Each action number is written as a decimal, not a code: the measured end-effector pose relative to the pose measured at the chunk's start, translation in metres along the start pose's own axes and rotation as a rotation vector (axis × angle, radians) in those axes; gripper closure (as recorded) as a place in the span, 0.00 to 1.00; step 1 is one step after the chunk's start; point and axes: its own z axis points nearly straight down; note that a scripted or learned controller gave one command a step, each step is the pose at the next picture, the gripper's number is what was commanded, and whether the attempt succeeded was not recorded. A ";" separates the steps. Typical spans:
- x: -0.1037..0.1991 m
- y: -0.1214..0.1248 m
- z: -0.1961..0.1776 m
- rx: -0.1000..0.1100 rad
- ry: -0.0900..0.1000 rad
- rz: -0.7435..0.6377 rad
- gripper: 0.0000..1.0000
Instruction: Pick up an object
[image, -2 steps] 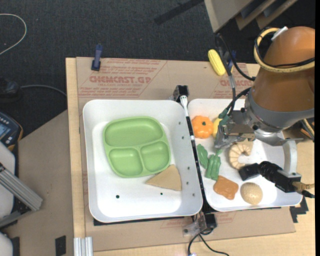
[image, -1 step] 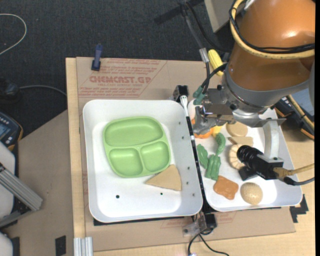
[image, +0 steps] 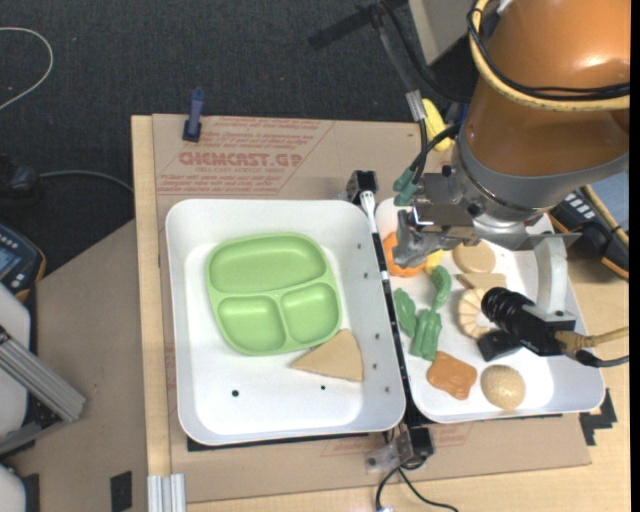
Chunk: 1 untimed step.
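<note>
Hovering over the right bin (image: 545, 402), the gripper (image: 413, 248) sits at that bin's far left corner, just beside the divider between the two bins. Can't tell from this angle if it's open or closed, since the wrist housing blocks the view. Nothing visibly clamped. The arm (image: 550, 90) comes in from the right, and its orange band covers the top right of the view. Directly below the gripper is a small orange piece (image: 404, 267), partly hidden by it; contact can't be confirmed. The other pick candidates are all in the right bin. Green pods (image: 428, 330) lie in a loose cluster just in front of the orange piece, along the left wall. A round tan biscuit (image: 474, 260) is to the right of the gripper, with a pale ridged piece (image: 467, 315) in front of it. An orange-brown chunk (image: 451, 374) and a tan ball (image: 502, 385) sit side by side near the front edge. A white curved piece (image: 550, 280) stands on the right side. The left bin (image: 190, 330) holds a green divided plate (image: 270, 292), lying flat and roughly centred, with a tan wedge (image: 330, 357) touching its front right corner. Both bins rest on a cardboard sheet (image: 260, 150) with red print, and a blue clip (image: 193, 115) sits on its far edge.
</note>
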 end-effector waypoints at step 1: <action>0.000 0.001 -0.010 -0.002 0.000 0.000 1.00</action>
